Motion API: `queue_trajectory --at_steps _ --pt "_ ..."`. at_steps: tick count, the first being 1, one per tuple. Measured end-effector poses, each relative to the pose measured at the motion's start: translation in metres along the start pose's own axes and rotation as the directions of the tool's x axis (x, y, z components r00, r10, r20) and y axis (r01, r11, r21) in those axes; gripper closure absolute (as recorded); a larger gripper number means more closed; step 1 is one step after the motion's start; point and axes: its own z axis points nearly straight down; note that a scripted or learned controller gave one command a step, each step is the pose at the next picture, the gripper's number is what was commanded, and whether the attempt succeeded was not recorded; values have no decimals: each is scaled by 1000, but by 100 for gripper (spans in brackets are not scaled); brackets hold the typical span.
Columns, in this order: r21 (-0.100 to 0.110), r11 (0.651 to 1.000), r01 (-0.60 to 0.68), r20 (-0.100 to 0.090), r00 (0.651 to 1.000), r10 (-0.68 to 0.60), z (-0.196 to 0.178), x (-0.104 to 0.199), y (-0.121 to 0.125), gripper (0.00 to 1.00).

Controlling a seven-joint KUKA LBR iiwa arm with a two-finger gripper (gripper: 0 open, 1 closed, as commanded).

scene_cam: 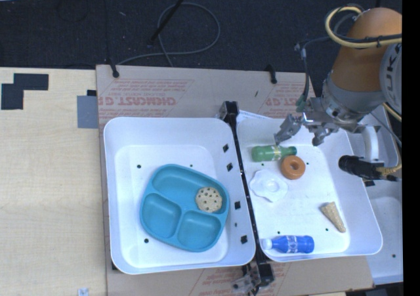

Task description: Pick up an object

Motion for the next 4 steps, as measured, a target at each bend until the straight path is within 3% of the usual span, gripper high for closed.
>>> queue_trajectory --at_steps 2,3,4 --pt "1 1000 -1 -1 1000 1 112 4 8 0" --pt "-3 1000 -6 0 1000 6 98 2 9 100" --pt "-9 1000 -8 1 1000 8 37 -4 5 100"
